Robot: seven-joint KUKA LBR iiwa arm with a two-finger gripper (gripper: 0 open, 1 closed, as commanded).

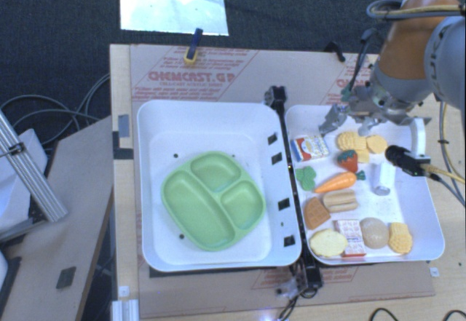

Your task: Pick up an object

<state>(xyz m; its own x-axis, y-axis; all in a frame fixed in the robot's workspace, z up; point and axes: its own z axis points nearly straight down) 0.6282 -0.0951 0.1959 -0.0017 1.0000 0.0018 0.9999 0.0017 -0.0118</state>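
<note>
My gripper (348,121) hangs over the far end of the right bin (429,221), open, with nothing between its fingers. Just below it lie two yellow waffle crackers (352,141), a small white and red carton (310,146) and a red strawberry (349,160). Further toward the front are an orange carrot (336,182), a green broccoli piece (306,177), a white bottle (380,178), a hot dog (340,201), a toast slice (316,212) and other toy foods.
The left bin (164,130) holds a green divided plate (212,199). A black hinge strip (285,167) runs between the bins. A black-tipped tool (405,159) juts over the right bin's right side. Cables lie left of the bench.
</note>
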